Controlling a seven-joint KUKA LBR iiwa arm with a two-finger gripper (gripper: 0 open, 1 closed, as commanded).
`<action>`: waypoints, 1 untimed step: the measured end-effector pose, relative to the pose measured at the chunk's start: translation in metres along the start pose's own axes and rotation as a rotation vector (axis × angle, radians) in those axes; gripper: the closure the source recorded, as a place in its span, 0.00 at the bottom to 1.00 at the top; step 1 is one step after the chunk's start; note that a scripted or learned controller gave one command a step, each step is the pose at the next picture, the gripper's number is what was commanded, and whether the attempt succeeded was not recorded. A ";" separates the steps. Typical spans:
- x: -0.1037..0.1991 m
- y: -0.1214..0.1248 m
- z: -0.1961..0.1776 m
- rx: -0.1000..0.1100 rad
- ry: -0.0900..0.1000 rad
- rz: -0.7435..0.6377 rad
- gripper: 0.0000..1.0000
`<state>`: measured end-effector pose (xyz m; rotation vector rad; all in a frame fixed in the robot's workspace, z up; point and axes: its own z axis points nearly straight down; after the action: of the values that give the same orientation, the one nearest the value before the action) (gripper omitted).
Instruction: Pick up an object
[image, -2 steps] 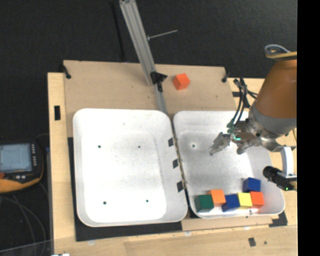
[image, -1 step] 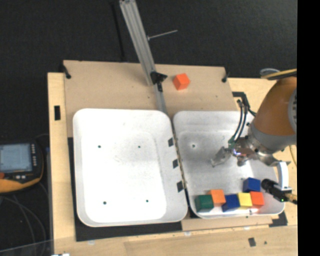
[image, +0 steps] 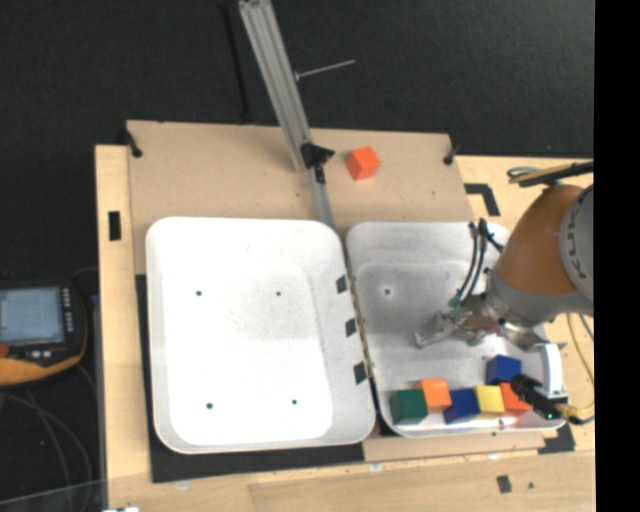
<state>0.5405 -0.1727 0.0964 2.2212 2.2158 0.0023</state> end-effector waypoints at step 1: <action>0.060 0.011 -0.001 -0.001 0.002 -0.009 0.00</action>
<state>0.5513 -0.1123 0.0978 2.2117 2.2269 0.0054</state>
